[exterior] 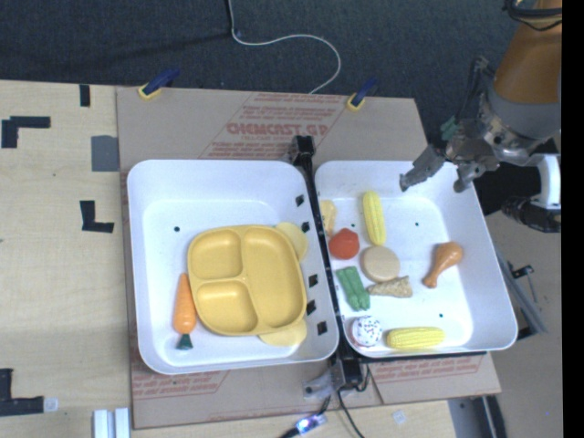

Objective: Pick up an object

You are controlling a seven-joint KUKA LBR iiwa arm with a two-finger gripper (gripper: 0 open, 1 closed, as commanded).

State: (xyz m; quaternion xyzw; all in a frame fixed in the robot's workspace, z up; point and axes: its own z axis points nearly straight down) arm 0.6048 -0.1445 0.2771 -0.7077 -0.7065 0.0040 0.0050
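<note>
The gripper (440,173) is seen at the upper right, above the far right corner of the right bin (484,245). Its two fingers are spread apart and nothing is held between them. One fingertip (408,182) is directed toward the inside of the bin, the other is near the bin's right rim.

Several toy foods are placed in the right bin. An upright corn cob (373,217) lies near the middle, and a red tomato (344,243) is just beside it on the left. Below the cob a round beige bun (380,263) is found, touching a tan wedge-shaped piece (392,287). A green vegetable (354,287) lies left of these. A chicken drumstick (443,262) is located toward the right wall, well apart from the others. At the near edge a second corn cob (415,338) lies flat, with a small white ball (367,331) beside it. No object lies directly under the gripper.

In the left bin (155,199) a yellow divided tray (246,278) is placed, partly covering a pale yellow plate (290,241). An orange carrot (184,307) lies just beside the tray's left edge.

Both bins rest on a cardboard sheet (265,126), fixed with clamps, and a white cable (292,48) is seen behind it.
</note>
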